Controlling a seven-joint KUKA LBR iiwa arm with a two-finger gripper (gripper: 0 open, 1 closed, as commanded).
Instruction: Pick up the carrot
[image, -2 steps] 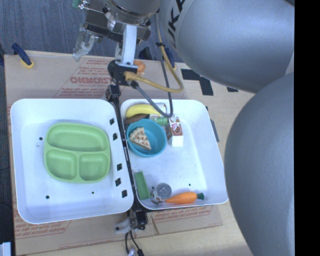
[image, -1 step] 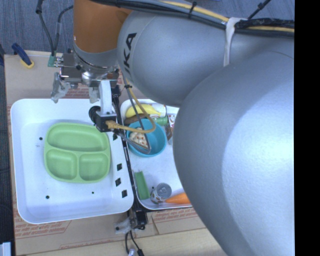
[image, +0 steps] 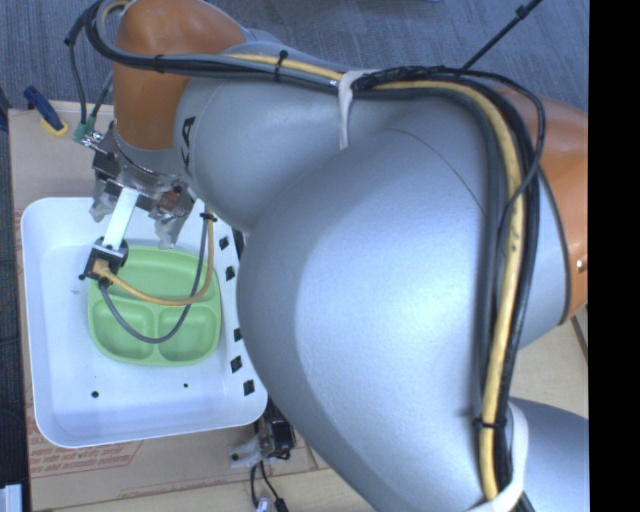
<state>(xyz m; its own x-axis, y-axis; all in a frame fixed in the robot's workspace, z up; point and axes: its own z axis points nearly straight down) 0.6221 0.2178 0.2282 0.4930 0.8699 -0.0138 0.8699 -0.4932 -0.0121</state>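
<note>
- The arm (image: 400, 280) bulks across most of the camera view, grey shell with an orange band (image: 160, 60) above the wrist, cables strapped along it.
- The wrist hangs over the far edge of the left white bin (image: 60, 400), above a green divided plate (image: 150, 340).
- The pincer (image: 140, 215) sits low at the plate's far rim. I can make out metal parts and a white piece angled down toward a small black block (image: 103, 262), but whether it is released or clenched I cannot tell from here.
- A yellow cable and a grey cable (image: 160, 298) loop down across the plate's compartments.
- Carrot: I cannot place it. Nothing orange lies in the visible compartments of the plate or on the bare bin floor. It may be under the arm or the wrist.
- Judgement: the deciding relation, which way the carrot lies from the pincer and how its long axis runs, cannot be read at this moment. No grasp is evident.
- The counter (image: 80, 455) shows as brown board along the bin's near edge.
</note>
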